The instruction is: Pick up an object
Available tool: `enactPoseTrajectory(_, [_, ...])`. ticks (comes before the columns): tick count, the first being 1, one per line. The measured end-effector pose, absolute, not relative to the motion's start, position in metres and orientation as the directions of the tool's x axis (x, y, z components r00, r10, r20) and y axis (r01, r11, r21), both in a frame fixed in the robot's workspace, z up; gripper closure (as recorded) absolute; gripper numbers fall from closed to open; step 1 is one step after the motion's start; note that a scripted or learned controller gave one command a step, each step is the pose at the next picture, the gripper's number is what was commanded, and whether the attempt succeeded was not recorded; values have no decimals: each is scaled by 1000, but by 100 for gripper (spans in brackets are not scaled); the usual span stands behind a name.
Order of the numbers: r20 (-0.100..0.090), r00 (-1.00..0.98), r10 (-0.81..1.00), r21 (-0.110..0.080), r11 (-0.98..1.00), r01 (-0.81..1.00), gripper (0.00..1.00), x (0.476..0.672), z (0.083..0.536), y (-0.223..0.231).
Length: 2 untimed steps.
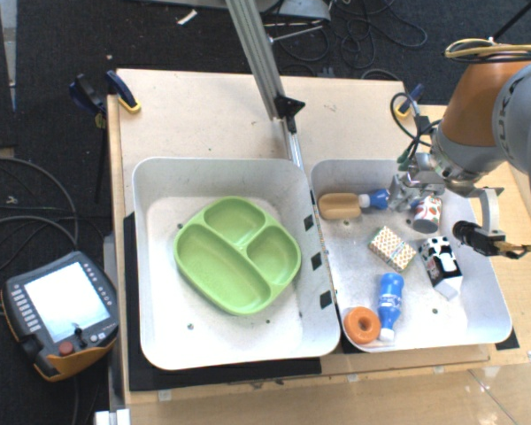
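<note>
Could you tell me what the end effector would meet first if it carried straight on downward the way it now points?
Probably the red-and-white cup lying directly beneath the end effector in the right bin; depth is hard to judge from this slanted view.

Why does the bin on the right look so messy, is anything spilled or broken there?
Nothing looks spilled or broken. The blue bottle simply lies on its side beside the orange ring, and the patterned box sits askew.
</note>
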<state>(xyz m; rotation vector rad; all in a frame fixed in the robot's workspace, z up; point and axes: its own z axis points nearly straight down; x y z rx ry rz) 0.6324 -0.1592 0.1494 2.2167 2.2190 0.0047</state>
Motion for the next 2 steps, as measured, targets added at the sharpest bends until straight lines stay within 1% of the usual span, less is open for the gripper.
enactPoseTrajectory(2, [-2, -3, 1000, 7, 3, 1000, 100, 639, 238, -156])
